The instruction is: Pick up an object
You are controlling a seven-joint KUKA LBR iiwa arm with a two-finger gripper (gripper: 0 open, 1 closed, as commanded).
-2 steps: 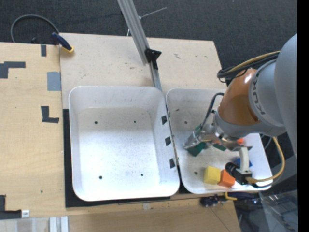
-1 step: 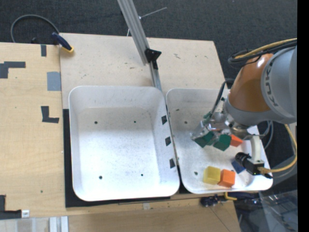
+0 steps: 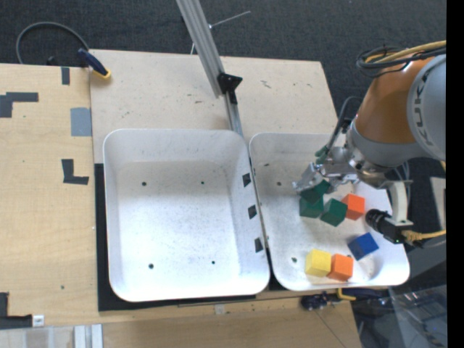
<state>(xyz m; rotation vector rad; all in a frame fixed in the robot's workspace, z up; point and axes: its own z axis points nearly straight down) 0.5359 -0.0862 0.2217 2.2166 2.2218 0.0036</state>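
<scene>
The right bin (image 3: 279, 158) holds several small blocks. A dark green block (image 3: 312, 203) lies near its middle, with a second green block (image 3: 334, 213) and a small orange block (image 3: 355, 206) touching on its right. My gripper (image 3: 317, 180) hangs just above the top edge of the first green block, reaching in from the right under the grey and orange arm (image 3: 395, 114). Nearer the front lie a blue block (image 3: 363, 245), a yellow block (image 3: 317, 262) and another orange block (image 3: 341, 267).
The left bin (image 3: 174, 216) stands beside the right one, their rims meeting at a ridge with black clips. A slanted metal rail (image 3: 206, 42) runs down from the top to that ridge. Black and yellow cables trail at the right bin's right edge.
</scene>
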